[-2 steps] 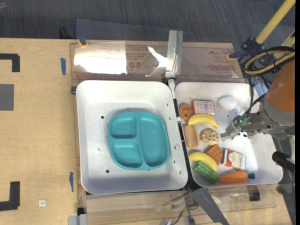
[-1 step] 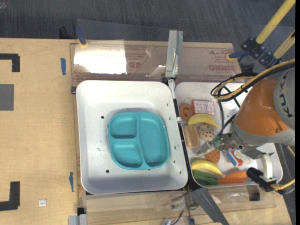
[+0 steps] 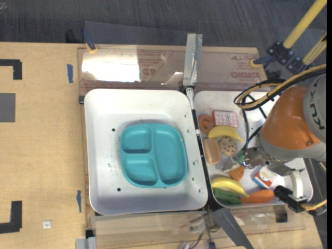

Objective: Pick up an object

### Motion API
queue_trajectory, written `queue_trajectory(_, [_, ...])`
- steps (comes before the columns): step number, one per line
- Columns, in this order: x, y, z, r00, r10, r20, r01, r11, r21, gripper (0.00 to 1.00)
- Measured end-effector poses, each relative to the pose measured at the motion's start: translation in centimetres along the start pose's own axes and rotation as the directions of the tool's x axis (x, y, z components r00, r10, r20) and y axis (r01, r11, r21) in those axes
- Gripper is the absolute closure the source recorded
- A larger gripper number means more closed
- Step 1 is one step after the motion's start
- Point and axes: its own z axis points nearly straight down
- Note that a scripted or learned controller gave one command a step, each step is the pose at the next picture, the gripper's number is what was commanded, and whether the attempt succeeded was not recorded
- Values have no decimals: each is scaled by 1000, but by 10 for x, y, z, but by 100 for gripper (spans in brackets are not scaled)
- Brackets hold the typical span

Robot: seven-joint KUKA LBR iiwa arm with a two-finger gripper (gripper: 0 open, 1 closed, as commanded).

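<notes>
The right bin (image 3: pixel 250 98) holds a pile of toy food. A yellow banana (image 3: pixel 224 133) lies beside a pink and white box (image 3: pixel 226 119) and an orange pretzel (image 3: pixel 206 122). Below them are a tan bread piece (image 3: pixel 211 150) and a speckled cookie (image 3: pixel 226 147). My gripper (image 3: pixel 241 158) reaches down from the orange-banded wrist into the middle of this bin, just right of the cookie and above an orange wedge (image 3: pixel 237 173). The arm hides what lies directly under the gripper.
The left bin (image 3: pixel 98 139) carries a teal divided plate (image 3: pixel 153 154). Along the right bin's front lie a second banana (image 3: pixel 228 184), a green vegetable (image 3: pixel 225 194), a carrot (image 3: pixel 258 195) and a small white carton (image 3: pixel 264 178). Cables loop over the arm.
</notes>
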Motion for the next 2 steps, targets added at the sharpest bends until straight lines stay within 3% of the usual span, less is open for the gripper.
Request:
queue_trajectory(1, [46, 23, -88, 998, -66, -6, 66, 998, 7, 100])
queue_trajectory(2, [40, 44, -85, 1000, -27, -5, 28, 1000, 13, 100])
